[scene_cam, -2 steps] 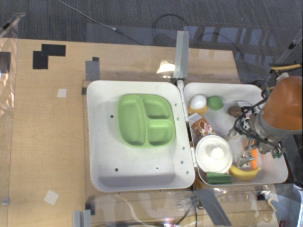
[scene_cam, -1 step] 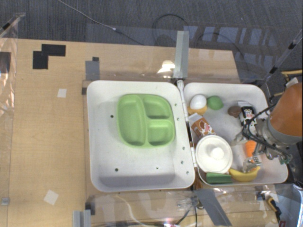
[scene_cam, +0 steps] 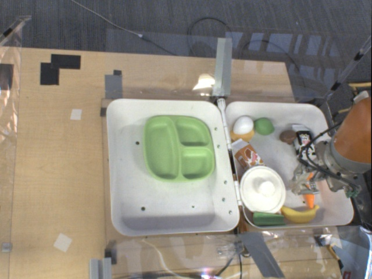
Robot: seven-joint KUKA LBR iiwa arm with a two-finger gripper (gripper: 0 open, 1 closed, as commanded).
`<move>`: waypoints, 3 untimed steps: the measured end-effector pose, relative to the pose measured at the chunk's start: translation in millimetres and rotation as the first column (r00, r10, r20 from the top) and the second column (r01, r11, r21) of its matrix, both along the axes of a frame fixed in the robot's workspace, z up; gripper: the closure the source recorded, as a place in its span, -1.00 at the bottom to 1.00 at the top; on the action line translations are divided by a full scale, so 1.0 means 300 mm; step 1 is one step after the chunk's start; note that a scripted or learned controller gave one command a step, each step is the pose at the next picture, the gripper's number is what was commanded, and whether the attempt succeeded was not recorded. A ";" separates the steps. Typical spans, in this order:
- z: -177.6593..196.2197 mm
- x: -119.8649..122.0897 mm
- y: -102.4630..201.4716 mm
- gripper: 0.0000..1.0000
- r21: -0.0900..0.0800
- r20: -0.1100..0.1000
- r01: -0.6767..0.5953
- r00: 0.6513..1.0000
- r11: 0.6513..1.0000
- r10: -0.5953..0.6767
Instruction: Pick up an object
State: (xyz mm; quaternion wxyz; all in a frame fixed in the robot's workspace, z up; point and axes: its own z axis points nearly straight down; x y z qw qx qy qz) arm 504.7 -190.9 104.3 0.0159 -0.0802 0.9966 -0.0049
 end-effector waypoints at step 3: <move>0.024 0.251 -0.007 -1.00 0.010 -0.039 0.243 0.969 0.970 -0.242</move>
